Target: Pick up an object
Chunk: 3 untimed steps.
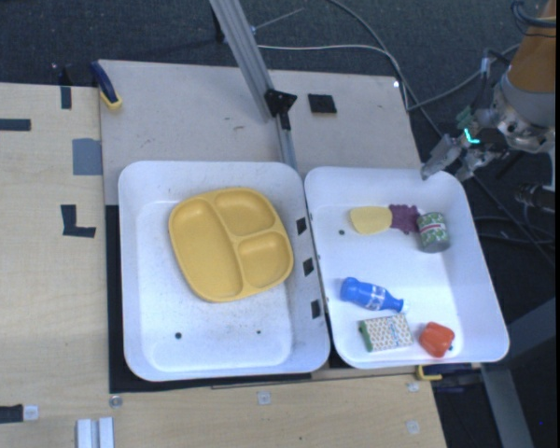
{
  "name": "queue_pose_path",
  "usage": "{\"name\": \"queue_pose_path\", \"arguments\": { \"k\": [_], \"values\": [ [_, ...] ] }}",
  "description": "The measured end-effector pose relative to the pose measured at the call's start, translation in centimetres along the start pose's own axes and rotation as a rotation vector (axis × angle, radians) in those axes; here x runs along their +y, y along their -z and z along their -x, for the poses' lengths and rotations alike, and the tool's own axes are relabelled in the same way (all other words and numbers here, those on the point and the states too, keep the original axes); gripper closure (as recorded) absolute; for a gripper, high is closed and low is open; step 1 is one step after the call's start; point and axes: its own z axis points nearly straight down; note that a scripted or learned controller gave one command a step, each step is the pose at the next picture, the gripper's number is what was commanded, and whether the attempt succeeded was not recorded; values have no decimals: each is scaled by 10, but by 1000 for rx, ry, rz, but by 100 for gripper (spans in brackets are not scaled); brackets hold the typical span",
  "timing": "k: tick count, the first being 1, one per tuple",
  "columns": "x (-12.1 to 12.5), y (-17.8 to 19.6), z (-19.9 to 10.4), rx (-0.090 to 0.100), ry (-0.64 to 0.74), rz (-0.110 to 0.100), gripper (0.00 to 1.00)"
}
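jaws (445, 161) at right bin (467, 278) far corner, width cannot tell — nothing seen held. green can (433, 231) nearest below jaws; blue bottle (371, 296) farther. pick not started.

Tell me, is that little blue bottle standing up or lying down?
Lying down. The blue bottle rests on its side on the right bin's floor, its neck pointing toward the bin's right edge.

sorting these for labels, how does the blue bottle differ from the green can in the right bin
The blue bottle lies on its side near the bin's middle; the green can sits by the far right wall, touching a purple item. The bottle is long with a narrow neck; the can is short and stubby. Both rest in the right bin.
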Motion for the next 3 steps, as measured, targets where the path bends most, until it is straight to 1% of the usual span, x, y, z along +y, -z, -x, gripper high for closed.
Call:
{"name": "queue_pose_path", "arguments": {
  "k": [1,2,3],
  "values": [
    [1,2,0,-1,1,4,0],
    [-2,-62,2,-1,0,-2,0],
    [-5,-119,-6,-1,1,-1,0]
  ]
}}
